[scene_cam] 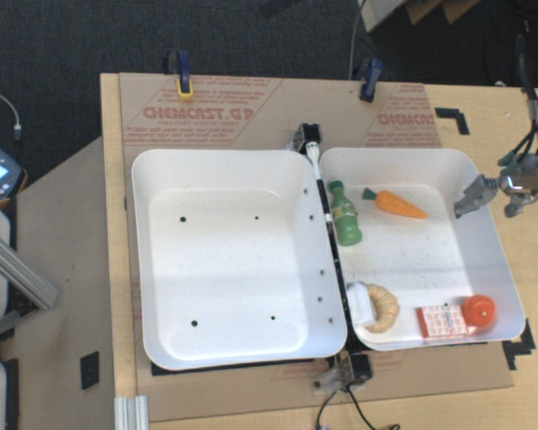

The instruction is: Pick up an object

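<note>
Camera view: two white bins [161,173], right one with one carrot [400,204], one green bottle [344,215]; jaws' state indiscernible.

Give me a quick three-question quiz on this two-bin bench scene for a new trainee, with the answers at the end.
1. True or false: the carrot lies in the right bin.
2. Which item lies closest to the divider between the bins? A) green bottle B) tomato C) red carton
3. Fill in: the croissant sits near the ____ left corner of the right bin.

Key: 1 true; 2 A; 3 front. The hand hovers at the right bin's far right rim.
</note>
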### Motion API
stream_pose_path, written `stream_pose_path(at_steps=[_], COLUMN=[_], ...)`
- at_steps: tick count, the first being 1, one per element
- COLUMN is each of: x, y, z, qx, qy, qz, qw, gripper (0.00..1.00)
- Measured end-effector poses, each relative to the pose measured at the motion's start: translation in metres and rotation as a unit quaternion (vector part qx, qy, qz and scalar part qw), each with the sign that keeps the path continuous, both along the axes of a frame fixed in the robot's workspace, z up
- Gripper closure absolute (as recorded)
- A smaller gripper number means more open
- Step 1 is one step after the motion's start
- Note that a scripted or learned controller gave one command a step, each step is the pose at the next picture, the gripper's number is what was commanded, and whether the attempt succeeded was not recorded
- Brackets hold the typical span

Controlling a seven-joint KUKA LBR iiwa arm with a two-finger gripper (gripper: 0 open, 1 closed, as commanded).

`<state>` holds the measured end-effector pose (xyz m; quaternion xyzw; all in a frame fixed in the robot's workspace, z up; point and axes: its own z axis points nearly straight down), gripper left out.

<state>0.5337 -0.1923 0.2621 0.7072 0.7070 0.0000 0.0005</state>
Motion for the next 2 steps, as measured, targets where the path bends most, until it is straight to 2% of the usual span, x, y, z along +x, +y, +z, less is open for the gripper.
stream_pose_path(at_steps=[1, 2], x=[-0.015, -0.039], y=[0.062, 0.139], z=[0.121, -0.054], qx=[-0.0006, 0.0031], qy=[-0.008, 0.009], qz=[0.004, 0.003], qw=[1.0, 0.9999], gripper=[0.0, 0.0])
